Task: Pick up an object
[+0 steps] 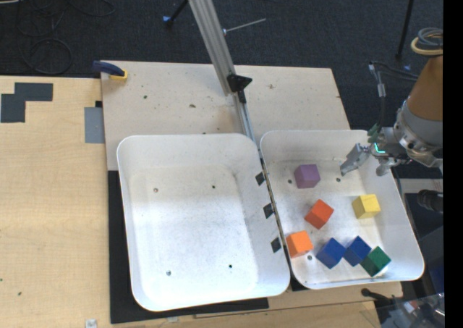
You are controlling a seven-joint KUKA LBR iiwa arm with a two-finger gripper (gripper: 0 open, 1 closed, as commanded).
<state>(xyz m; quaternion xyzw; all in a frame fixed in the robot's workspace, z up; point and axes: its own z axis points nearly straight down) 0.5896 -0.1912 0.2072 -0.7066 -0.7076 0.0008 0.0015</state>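
Note:
The right bin (405,207) holds several small blocks: a purple cube (307,175), a red-orange cube (319,213), a yellow cube (366,205), an orange cube (299,244), two blue cubes (330,253) (357,250) and a green cube (377,261). My gripper (367,161) hangs over the upper right part of this bin, above and to the right of the purple cube. Its fingers (353,160) are spread apart with nothing between them.
The left bin (130,167) lies beside the right one, with black clips along the shared wall. A slanted aluminium bar (214,37) rises behind the bins. A blue-and-yellow clamp (110,69) sits at the board's back left corner.

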